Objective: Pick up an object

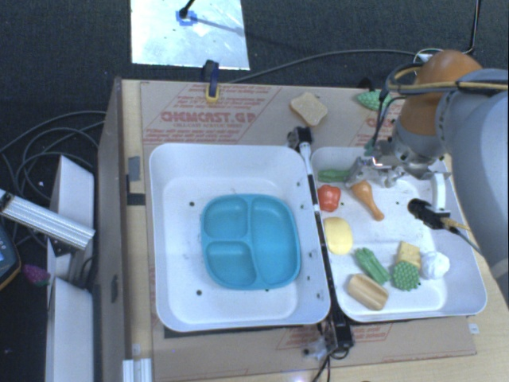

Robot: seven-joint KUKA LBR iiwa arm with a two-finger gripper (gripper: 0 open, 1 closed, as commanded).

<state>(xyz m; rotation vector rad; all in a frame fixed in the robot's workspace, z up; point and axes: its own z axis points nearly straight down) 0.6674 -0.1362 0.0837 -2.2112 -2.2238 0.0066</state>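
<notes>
In the camera view we judge nothing is lifted yet: the gripper (380, 168) hangs low at the right bin's (465, 297) twelve o'clock, and we cannot tell whether it grips anything. Just at its five o'clock lies the smooth, tapered orange drumstick (368, 198), glossy plastic.

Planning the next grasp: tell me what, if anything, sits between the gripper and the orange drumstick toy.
Nothing visible does. The gripper hangs in the right bin, right beside the orange drumstick toy, with bare bin floor between them. The red pepper lies off to the side.
</notes>
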